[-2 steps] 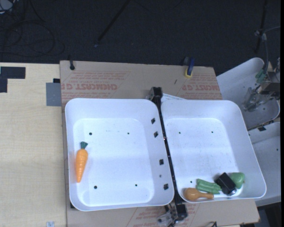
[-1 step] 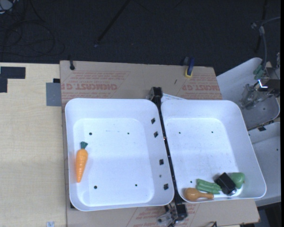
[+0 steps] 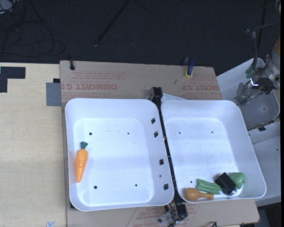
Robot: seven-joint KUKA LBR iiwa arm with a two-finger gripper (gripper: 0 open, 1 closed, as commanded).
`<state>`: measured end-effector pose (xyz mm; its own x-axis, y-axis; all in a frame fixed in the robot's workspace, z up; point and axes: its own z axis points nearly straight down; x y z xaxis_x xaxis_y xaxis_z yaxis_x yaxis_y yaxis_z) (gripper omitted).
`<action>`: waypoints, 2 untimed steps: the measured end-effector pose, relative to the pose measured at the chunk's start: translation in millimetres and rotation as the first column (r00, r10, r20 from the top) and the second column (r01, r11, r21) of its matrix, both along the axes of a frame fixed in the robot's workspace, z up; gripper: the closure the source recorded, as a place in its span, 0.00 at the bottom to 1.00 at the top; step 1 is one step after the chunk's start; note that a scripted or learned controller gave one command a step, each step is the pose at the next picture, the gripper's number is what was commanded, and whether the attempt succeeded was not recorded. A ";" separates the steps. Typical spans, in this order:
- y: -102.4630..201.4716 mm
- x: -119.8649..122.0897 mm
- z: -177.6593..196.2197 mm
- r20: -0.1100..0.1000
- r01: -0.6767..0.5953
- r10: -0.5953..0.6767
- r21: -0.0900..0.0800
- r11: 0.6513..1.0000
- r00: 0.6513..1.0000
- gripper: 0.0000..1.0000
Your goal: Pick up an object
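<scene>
Hanging off at three o'clock, outside the right bin (image 3: pixel 255 160), my gripper (image 3: pixel 250 90) sits above the bench edge, well apart from anything worth taking. Whether it is spread or pressed together I cannot tell; it is small and tangled with cabling against the grey. Nothing shows between its tips.

From the one overhead camera, the left bin (image 3: pixel 71 141) bears a single carrot (image 3: pixel 81 161) at its eight o'clock side, close to the wall, lying roughly upright in the picture with its green top toward twelve. It stands alone, with bare floor around it toward three o'clock.

The right bin has a cluster at its five o'clock corner: a tan gourd (image 3: pixel 197 194), a green pod (image 3: pixel 208 186), a black block (image 3: pixel 226 183) and a green lump (image 3: pixel 237 178), touching or overlapping, pressed near the bottom rim.

I judge the carrot the easier pick, though it lies far across from me. It looks like a light toy, probably smooth and somewhat slippery, tapering toward six o'clock. I would close across its thick upper body, just below the green top, jaws aligned nine to three, minding the wall at nine. The cluster is nearer, but crowding and the rim risk a bad pinch.
</scene>
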<state>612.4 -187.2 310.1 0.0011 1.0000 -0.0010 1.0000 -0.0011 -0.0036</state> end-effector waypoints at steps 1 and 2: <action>-13.5 -16.1 47.8 0.006 0.000 0.000 -0.001 1.000 1.000 1.00; -12.4 14.9 -16.2 0.000 -0.006 0.006 0.001 1.000 1.000 1.00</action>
<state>627.3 -199.7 293.9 -0.0047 1.0000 0.0003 1.0000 0.0047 -0.0041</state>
